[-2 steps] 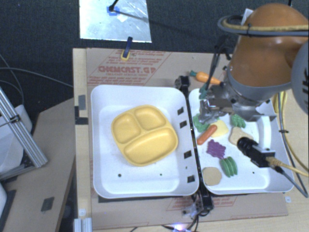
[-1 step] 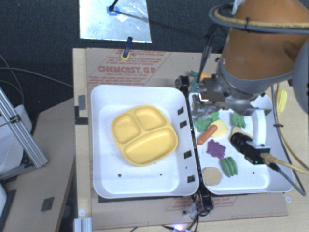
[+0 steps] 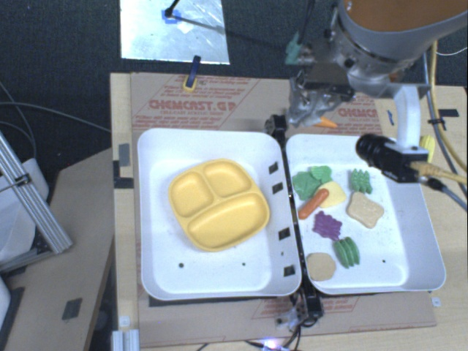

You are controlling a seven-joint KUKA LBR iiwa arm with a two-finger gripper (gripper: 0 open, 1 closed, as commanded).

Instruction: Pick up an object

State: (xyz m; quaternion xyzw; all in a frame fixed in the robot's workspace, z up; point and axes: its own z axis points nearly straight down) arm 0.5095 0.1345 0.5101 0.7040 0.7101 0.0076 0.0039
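The right bin (image 3: 417, 269) holds several toy foods: a green leafy piece (image 3: 311, 180), a red-orange sausage shape (image 3: 312, 203), a pale yellow piece (image 3: 334, 191), a green ridged piece (image 3: 360, 180), a bread slice (image 3: 364, 210), purple grapes (image 3: 327, 227), a green pod (image 3: 346, 251) and a tan round cookie (image 3: 320, 266). My gripper (image 3: 311, 108) hangs over the back edge of the right bin, near the divider, above and behind the green leafy piece. Nothing is visibly between its fingers. A small orange bit (image 3: 329, 123) lies just beside it at the bin's back rim.
A yellow three-compartment plate (image 3: 218, 203) lies in the left bin (image 3: 157, 269). A black cylinder (image 3: 384, 156) on the arm juts over the right bin's back right, with yellow cables beside it. A shiny sheet (image 3: 174, 20) lies beyond the bench.
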